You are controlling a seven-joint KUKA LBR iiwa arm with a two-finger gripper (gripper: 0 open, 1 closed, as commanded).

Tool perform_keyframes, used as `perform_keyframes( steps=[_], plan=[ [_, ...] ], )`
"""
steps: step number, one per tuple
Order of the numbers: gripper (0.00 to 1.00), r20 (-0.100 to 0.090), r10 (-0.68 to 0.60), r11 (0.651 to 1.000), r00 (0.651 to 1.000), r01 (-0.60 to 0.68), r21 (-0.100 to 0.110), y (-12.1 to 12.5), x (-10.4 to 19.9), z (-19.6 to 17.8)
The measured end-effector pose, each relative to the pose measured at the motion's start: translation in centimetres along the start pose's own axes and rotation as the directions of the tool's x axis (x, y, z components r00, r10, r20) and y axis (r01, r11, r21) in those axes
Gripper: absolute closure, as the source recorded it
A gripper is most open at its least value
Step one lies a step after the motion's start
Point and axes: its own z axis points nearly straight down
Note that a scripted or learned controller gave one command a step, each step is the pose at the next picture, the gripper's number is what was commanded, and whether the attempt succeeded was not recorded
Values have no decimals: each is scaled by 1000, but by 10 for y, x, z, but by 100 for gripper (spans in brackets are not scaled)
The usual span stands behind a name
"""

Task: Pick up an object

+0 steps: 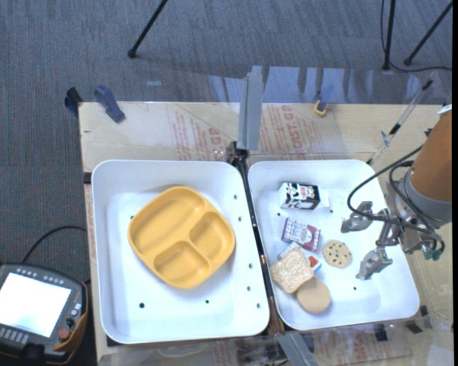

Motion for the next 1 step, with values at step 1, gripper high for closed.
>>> perform_keyframes(
  steps=[1],
  plan=[
    [0,10,305,952,952,-305,-1,31,-15,111]
  ],
)
